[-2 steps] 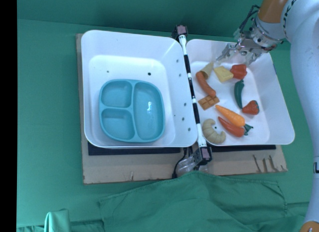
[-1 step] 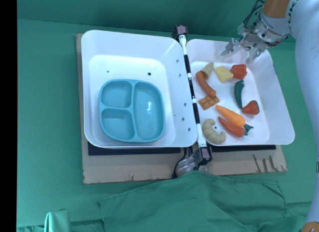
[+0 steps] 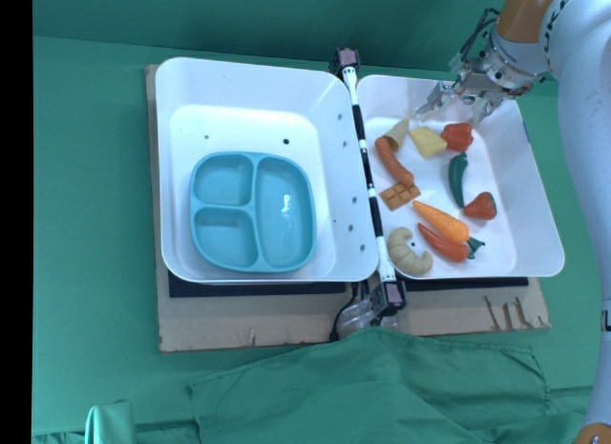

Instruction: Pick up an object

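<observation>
Bench: green cloth under a cardboard sheet (image 3: 239,327) bearing two white bins side by side.
Left bin (image 3: 191,84): holds a light-blue divided plate (image 3: 253,211) with three compartments.
Right bin (image 3: 535,232): toy food, namely a sausage (image 3: 393,160), yellow cheese wedge (image 3: 428,141), red pepper (image 3: 458,135), green chilli (image 3: 458,178), waffle square (image 3: 399,195), strawberry (image 3: 480,206), carrot (image 3: 440,220), red chilli (image 3: 444,244), croissant (image 3: 410,252).
Gripper (image 3: 470,98): above the bin's far end, near the cheese and red pepper.
Jaws: spread open, nothing between them.
</observation>
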You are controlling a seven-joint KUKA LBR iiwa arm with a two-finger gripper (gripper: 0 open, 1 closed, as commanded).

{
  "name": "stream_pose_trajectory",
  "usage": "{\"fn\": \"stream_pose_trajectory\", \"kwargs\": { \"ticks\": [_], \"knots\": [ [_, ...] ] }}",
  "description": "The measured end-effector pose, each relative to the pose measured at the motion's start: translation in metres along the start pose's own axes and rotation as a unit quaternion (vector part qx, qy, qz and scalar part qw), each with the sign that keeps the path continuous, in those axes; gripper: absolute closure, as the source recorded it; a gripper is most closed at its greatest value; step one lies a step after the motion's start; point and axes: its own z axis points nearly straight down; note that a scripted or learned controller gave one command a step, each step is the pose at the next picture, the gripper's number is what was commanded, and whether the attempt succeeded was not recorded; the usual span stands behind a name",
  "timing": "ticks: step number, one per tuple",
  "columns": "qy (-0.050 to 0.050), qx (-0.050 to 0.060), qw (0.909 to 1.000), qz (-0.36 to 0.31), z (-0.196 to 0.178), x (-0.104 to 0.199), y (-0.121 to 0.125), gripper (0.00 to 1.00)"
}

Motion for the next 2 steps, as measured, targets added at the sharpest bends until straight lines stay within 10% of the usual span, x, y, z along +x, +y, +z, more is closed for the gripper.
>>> {"fn": "stream_pose_trajectory", "kwargs": {
  "ticks": [1, 2],
  "knots": [
    [-0.001, 0.001, 1.0000, 0.000, 0.002, -0.001, -0.001, 0.00],
    [0.004, 0.003, 1.0000, -0.001, -0.010, 0.005, 0.000, 1.00]
  ]
}}
